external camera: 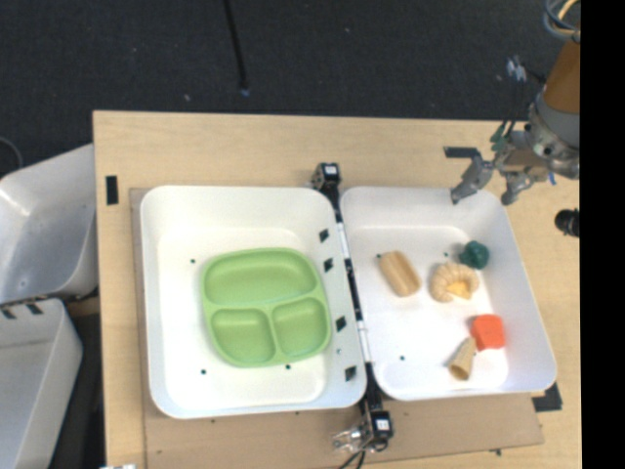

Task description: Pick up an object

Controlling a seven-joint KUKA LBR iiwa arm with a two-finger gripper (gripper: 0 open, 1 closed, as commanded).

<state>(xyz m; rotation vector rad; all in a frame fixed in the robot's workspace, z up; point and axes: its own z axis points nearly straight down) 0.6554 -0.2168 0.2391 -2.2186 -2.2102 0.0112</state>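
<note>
The bench (117, 164) carries two shallow white bins set side by side. The left bin (166, 379) holds a green divided plate (264, 306), lying flat near its middle. The right bin (410, 223) holds the candidates for the pick, all loose and lying apart from each other except two: a tan cylinder (398, 273) toward the bin's middle, a pale lumpy piece (454, 281) beside it, a small dark green ball (476, 254) just touching the pale piece at its upper right, an orange block (488, 331) lower down, and a small tan cone (462, 360) just beside the block.

The gripper (485, 186) hovers over the far rim of the right bin, fingers spread apart, nothing between them.

Assessment: no object is secured; the step in hand is approach. The tan cylinder appears the soundest target, since it lies clear of neighbours. The fingers should straddle its narrow width, across its long axis, descending squarely. The ball and pale piece, being in contact, risk a disturbed or double grasp.
</note>
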